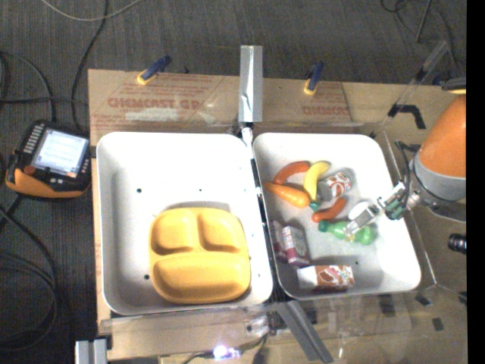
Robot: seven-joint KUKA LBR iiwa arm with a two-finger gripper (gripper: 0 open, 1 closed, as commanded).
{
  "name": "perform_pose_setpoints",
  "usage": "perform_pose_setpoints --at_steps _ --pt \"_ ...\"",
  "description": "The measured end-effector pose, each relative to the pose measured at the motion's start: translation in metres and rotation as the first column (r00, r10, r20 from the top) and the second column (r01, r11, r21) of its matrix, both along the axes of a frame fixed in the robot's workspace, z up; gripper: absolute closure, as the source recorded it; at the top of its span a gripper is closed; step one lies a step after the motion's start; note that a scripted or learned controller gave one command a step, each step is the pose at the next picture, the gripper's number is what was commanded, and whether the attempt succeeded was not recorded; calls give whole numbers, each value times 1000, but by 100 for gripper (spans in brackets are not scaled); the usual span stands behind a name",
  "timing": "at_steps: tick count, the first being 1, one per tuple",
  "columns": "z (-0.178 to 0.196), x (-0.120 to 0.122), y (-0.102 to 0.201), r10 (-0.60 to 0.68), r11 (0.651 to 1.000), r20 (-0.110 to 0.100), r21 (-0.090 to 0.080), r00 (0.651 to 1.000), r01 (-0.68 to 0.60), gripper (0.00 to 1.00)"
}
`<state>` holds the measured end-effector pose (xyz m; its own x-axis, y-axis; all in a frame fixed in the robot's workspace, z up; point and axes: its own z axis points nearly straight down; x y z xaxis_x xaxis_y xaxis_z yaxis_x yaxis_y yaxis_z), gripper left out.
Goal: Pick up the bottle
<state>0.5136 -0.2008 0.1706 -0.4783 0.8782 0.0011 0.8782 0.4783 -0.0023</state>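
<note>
Claw [365, 215] sits low in the right bin [394, 268], right at the green bottle [350, 230] near the bin's middle-right. Can't tell if it's clenched or released, or whether the bottle is touched. Bottle lies flat, just below a red pepper [333, 208]. Carrot [288, 194], banana [314, 176] and a can [336, 183] cluster above it; a carton [328, 277] lies at the front edge. Left bin [121, 165] holds a yellow divided tray [200, 255].

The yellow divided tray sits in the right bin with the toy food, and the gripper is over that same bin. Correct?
Not quite. The camera view shows the yellow divided tray in the left bin, apart from the toy food. The gripper is indeed over the right bin.
</note>
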Motion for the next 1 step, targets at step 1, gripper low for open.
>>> perform_pose_setpoints --at_steps 1 --pt "-80 -26 -1 118 993 12 -3 993 -118 0"
